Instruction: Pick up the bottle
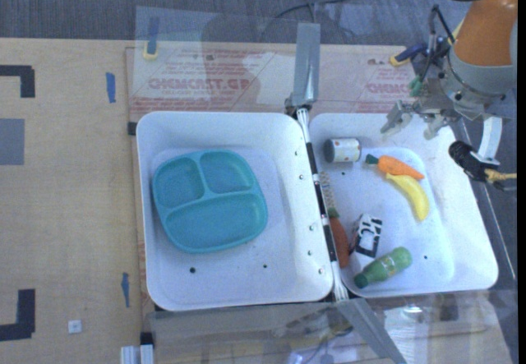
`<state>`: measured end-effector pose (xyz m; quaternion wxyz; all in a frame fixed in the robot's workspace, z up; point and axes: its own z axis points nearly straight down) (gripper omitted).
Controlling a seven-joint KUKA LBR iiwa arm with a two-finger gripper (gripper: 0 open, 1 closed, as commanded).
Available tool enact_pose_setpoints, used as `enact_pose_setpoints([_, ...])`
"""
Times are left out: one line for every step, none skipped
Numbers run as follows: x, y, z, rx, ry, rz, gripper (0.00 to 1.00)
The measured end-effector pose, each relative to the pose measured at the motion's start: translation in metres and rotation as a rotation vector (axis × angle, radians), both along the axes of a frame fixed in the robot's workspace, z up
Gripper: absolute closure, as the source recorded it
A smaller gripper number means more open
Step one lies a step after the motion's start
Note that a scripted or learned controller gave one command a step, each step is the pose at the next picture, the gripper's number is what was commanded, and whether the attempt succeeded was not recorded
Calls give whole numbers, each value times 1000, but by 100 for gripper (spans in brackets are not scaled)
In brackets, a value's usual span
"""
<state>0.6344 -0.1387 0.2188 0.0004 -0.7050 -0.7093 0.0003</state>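
The green bottle [384, 266] lies on its side near the front edge of the right bin [460, 214], its cap pointing left. My gripper [413, 119] hangs over the far right corner of that bin, well behind the bottle. Its fingers are spread open with nothing between them. The grey arm with its orange band comes in from the upper right.
The right bin also holds a small can [343, 149], a toy carrot [394, 165], a banana [413, 195], a black-and-white box [367, 237] right beside the bottle, and an orange stick [339, 239] along the left wall. A teal divided plate [210, 199] sits in the left bin [164, 272].
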Motion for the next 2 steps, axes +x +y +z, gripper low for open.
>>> enact_pose_setpoints([-12, 114, -3, 0, 2, -116, 0])
enact_pose_setpoints([-119, 167, -22, -1, 4, -257, 0])
